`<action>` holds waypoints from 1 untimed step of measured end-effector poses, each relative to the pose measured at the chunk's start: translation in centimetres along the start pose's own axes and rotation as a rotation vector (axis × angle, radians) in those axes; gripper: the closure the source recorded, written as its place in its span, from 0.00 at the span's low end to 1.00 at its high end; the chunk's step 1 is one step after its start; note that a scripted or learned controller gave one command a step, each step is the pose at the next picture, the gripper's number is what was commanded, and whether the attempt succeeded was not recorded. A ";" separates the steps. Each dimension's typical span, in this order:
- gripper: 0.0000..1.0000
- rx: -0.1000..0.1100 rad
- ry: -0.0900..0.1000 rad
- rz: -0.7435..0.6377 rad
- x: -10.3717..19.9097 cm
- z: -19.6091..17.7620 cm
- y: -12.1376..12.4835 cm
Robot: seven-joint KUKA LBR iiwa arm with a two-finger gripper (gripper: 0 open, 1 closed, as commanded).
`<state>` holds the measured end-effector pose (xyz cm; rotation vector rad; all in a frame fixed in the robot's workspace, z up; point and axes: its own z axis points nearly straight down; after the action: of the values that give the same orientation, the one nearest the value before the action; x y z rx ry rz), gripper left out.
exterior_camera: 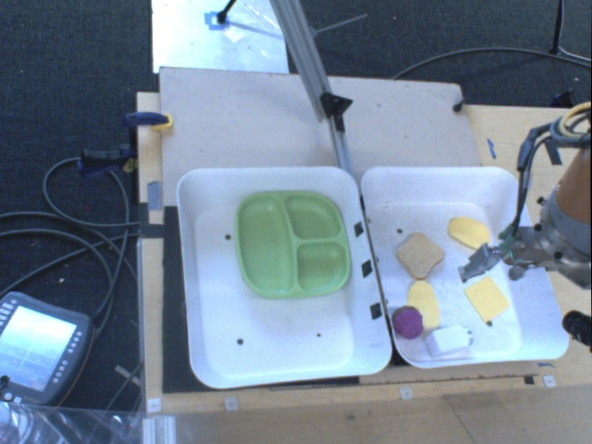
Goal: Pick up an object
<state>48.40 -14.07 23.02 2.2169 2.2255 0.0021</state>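
On the tabletop [277,118], the left bin [199,340] carries a green divided plate [293,244], well apart from the action. Across the divider, the right bin [532,340] holds the candidates for picking: a purple ball [408,321] and a white block [449,340] near the front wall, a pale yellow oval [424,301] just behind them, a tan toast slice [420,254] toward the middle, a yellow oval [469,231] further back, and a flat yellow square [487,299] to the right. The arm reaches in from the right edge, its hand [483,264] poised between the back oval and the square, above or at the bin floor; which, the slanted view does not settle. Whether the hand is open or closed cannot be told at this size, and nothing is visibly carried. The step in hand looks like the approach, with no grasp made yet. The next move would seem to call for settling on one piece, probably the square or the toast nearby, centring over it and descending squarely; the flat pieces may prove hard to pinch off the floor.
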 end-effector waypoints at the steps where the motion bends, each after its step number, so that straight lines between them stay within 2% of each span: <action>1: 0.00 -0.001 0.000 0.002 0.0 0.0 0.0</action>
<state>48.41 -14.07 23.04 2.2186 2.2226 0.0029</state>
